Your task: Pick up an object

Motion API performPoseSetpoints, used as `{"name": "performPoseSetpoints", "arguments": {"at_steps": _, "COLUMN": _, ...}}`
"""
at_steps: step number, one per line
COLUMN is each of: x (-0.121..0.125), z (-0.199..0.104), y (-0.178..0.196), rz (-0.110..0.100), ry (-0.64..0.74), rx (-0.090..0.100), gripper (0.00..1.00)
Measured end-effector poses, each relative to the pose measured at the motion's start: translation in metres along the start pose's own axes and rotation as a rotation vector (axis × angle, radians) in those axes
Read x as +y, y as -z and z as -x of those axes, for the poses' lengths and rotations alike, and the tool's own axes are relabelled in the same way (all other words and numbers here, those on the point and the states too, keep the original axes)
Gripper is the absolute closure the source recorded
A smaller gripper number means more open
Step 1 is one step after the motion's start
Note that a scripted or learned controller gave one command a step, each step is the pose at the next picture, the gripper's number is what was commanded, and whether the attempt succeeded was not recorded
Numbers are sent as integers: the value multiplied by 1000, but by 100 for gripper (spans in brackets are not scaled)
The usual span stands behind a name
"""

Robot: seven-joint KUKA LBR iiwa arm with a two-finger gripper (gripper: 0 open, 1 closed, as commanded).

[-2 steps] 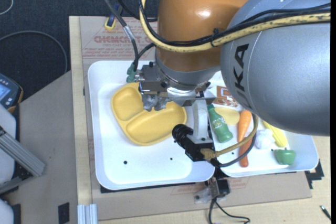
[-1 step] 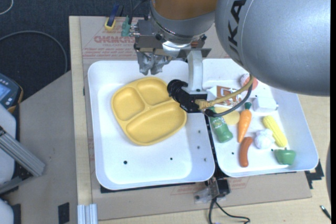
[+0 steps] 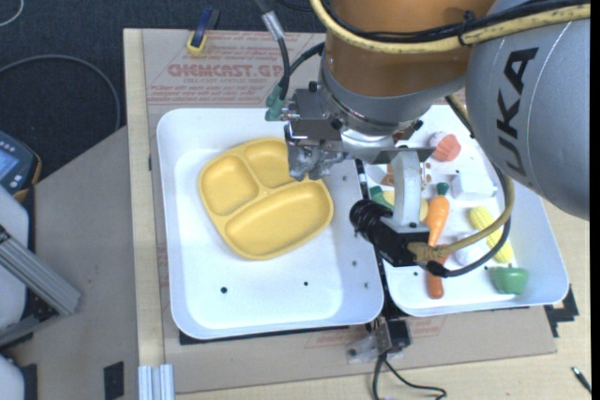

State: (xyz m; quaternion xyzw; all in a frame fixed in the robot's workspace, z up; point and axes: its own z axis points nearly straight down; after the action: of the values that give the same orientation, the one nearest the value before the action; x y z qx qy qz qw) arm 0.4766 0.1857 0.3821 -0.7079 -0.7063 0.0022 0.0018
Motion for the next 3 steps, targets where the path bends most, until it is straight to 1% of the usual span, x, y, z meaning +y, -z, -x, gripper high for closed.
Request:
{"name": "performPoseSetpoints", "arguments": {"at_steps": 1, "x": 1, "z": -24, "y": -86, "rz": -5, "ry": 4, "rx": -3, "gripper": 100}}
{"name": "performPoseSetpoints", "arguments": {"at_steps": 2, "x": 36, "z": 8, "y": -21, "rz": 14, "ry": -1, "rx": 2, "gripper": 100}}
{"name": "performPoseSetpoints", "arguments": {"at_steps": 3, "x": 4, "z": -42, "y": -6, "rz": 9, "ry": 9, "rx": 4, "gripper": 100}}
